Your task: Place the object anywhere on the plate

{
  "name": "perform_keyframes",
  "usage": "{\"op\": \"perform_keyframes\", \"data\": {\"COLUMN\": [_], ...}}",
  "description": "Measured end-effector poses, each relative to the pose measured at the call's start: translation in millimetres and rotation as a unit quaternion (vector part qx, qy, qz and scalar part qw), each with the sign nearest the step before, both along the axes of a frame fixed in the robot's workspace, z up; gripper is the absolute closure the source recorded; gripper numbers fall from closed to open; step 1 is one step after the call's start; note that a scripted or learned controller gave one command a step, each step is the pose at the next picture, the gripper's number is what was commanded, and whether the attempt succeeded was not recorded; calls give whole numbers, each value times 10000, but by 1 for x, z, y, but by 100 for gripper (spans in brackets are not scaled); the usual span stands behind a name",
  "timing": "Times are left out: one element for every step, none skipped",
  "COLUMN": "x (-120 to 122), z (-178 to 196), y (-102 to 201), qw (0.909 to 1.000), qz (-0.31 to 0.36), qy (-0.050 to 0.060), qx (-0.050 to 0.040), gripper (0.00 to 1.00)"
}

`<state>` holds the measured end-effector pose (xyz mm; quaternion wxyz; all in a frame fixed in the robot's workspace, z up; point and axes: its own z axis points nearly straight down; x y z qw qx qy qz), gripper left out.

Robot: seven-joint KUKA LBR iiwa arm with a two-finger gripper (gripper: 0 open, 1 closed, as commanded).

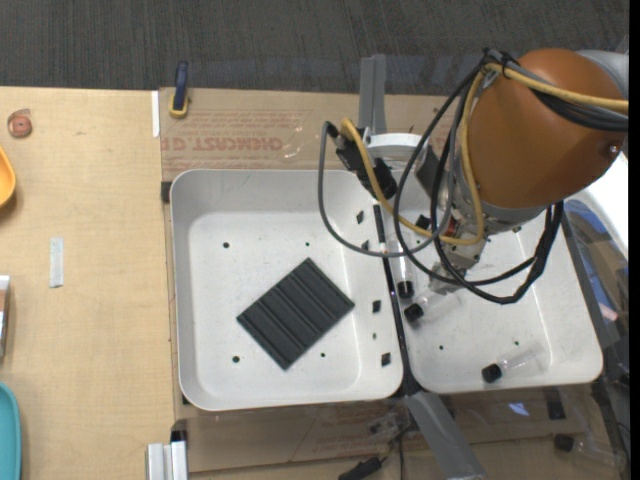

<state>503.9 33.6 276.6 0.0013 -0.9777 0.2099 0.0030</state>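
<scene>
The pincer (436, 290) hangs under the orange-banded wrist, right of the plate (296, 313) and just across the wall that parts the bins. Looped cables (322, 193) crowd it, so I cannot tell how far open it is, and I see nothing held in it. The plate, a dark ribbed slab, lies flat in the left bin (200, 208). The task's thing, a small clear vial (508, 366) with a black cap, lies on its side in the right bin (570, 338), farther right of the plate than the pincer and toward the front edge. I judge the pickup not yet made. The next move calls for travelling away from the plate to above the vial, then descending and closing on it.
</scene>
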Motion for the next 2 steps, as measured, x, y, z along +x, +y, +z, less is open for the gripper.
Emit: {"op": "perform_keyframes", "data": {"x": [39,41], "z": [-8,37], "y": [28,-14], "qw": [9941,9938], "qz": [1082,1107], "qy": [-7,-22], "qx": [10,7], "gripper": [100,100]}}
